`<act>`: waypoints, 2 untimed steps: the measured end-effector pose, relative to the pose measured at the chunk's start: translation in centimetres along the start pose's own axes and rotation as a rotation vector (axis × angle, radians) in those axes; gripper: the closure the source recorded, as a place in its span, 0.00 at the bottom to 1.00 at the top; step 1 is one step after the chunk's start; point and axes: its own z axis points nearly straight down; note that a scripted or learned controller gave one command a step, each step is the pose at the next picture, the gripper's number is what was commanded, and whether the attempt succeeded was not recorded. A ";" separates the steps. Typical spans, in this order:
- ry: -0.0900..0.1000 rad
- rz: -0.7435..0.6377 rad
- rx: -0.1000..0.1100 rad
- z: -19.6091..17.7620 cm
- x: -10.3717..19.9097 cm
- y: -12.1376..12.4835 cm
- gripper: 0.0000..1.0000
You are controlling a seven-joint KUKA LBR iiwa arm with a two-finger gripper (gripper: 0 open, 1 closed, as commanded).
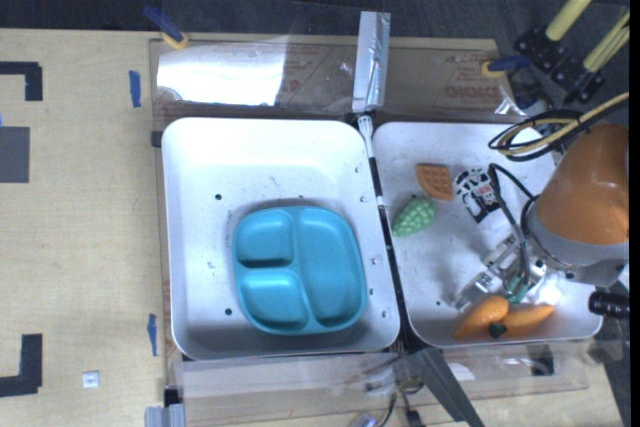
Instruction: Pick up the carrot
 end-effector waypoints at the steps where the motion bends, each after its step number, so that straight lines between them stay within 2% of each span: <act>1: -0.007 -0.124 0.000 -0.1 1.6 1.6 0.00; 2: -0.002 0.181 0.002 -2.6 -1.1 -1.1 0.00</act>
